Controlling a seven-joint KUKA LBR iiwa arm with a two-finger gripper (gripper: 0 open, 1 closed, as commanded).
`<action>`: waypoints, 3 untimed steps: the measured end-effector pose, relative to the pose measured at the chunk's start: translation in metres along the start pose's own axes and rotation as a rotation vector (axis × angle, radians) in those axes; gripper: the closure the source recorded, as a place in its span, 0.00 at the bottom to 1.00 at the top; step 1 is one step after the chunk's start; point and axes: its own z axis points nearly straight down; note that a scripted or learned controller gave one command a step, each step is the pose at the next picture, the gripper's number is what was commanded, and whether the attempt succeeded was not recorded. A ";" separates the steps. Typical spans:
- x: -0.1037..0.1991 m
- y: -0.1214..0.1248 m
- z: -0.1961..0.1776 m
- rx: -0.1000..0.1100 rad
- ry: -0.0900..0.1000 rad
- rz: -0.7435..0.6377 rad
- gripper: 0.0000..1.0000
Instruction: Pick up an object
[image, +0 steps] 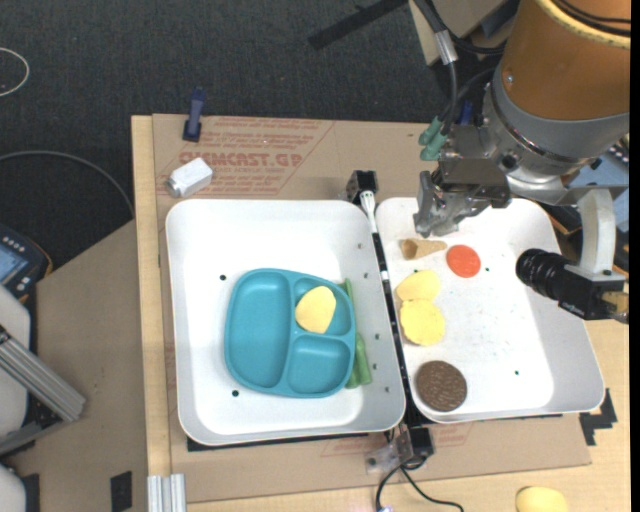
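1. Far left of the black clamp strip (378, 262) that joins the two bins, on the tan cardboard-covered surface (260, 150): small white rectangular block (190, 177), with a small blue clip (194, 115) just above it.
2. Left of the strip: shallow white plastic left bin (195, 300), holding a teal three-compartment plastic tray (265, 335).
3. In the tray's upper right compartment, nearer the strip: pale yellow rounded lemon-like piece (316, 309).
4. Between tray and strip: thin green strip-shaped object (356, 345), lying along the tray's right edge.
5. Right of the strip: shallow white plastic right bin (520, 330).
6. Just right of the strip, upper part: small tan wedge-shaped piece (422, 247).
7. Below that wedge, close to the strip: two yellow rounded pieces, upper (417, 286) and lower (422, 322), touching each other.
8. Lower still, near the strip's bottom end: dark brown round cookie-like disc (441, 385).
9. Further right of the strip, beside the wedge: small orange-red flat disc (462, 261).
10. Above wedge and disc: grey two-finger hand (440, 222), pointing down over the bin's upper left corner; nothing seen between its tips; spread or clenched, cannot tell.
11. Far right of the strip: black cylindrical fitting (545, 270) over the right bin's edge.
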 end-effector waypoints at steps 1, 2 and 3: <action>-0.060 -0.002 0.021 0.008 -0.004 0.014 1.00; -0.057 -0.001 0.009 0.002 -0.003 0.007 1.00; 0.008 -0.001 0.004 0.001 0.000 0.001 1.00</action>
